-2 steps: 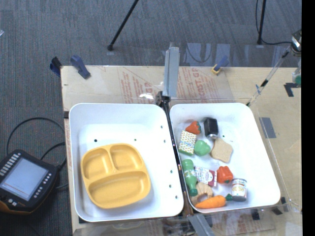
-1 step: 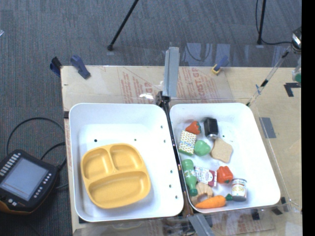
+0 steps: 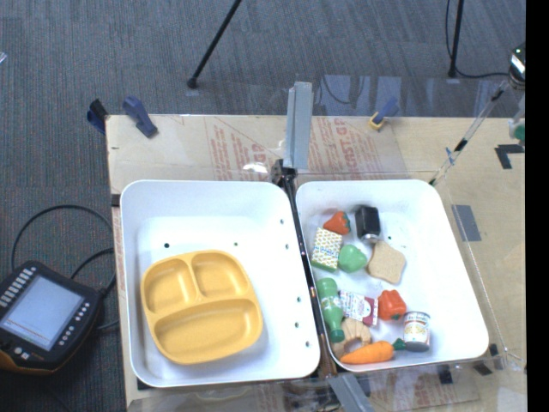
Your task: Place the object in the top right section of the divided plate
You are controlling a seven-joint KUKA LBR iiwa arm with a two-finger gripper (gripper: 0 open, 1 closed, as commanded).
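A yellow divided plate [image 3: 202,305] lies in the left white bin [image 3: 146,204], toward its front left. Its top right section [image 3: 216,275] holds nothing, and neither do the top left section [image 3: 170,283] or the large front one [image 3: 210,326]. The right bin [image 3: 429,197] holds several toy foods: a bread slice [image 3: 387,263], a green piece [image 3: 352,257], a patterned box [image 3: 326,249], a black item [image 3: 367,221], a red pepper [image 3: 391,304], a green bottle [image 3: 329,303], a small can [image 3: 416,330] and a carrot [image 3: 369,354].
A grey metal post [image 3: 298,131] stands at the back between the bins. A teach pendant [image 3: 39,316] lies on the floor at the left. Blue clamps [image 3: 137,116] grip the bench's back edge. Tripod legs [image 3: 219,33] stand behind the bench.
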